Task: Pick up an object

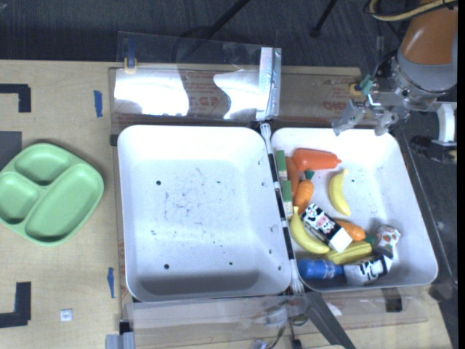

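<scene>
The right bin [414, 217] holds a heap of toys: a large orange carrot [314, 158], a small carrot [304, 193], a short yellow banana [338, 193], a longer banana [305, 237], a black-and-white spotted block [320, 222] and a blue bottle [317, 270]. My gripper [362, 124] hangs over the back rim of this bin, above and right of the large carrot. It is open, its fingers [341, 126] spread apart with nothing between them.
The left bin [196, 209] lies beside the right one, divided by a green-marked rim. A green sectioned plate [47, 193] sits on the bench at far left. A clear panel [196, 86] stands behind the left bin.
</scene>
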`<state>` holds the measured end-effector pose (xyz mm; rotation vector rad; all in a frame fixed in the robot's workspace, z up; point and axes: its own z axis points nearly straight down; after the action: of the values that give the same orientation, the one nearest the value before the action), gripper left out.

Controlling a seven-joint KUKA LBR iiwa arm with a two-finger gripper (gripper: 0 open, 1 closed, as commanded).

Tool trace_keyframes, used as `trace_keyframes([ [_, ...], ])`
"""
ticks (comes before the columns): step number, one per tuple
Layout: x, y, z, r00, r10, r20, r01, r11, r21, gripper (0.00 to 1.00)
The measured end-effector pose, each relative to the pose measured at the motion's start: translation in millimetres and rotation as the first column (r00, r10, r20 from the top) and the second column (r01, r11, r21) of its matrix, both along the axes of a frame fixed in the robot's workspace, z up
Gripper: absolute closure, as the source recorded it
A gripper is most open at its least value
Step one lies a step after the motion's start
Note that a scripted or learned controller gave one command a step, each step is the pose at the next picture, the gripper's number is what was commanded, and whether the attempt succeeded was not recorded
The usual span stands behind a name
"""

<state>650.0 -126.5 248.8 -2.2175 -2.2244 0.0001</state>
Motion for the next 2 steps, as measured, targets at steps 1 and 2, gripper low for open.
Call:
trace_keyframes([
  [1,17,24,17,1.000,-0.031,0.004,0.031,1.000,-0.002,0.00],
  [2,17,-26,73,1.000,0.019,0.004,-0.019,1.000,-0.002,0.00],
])
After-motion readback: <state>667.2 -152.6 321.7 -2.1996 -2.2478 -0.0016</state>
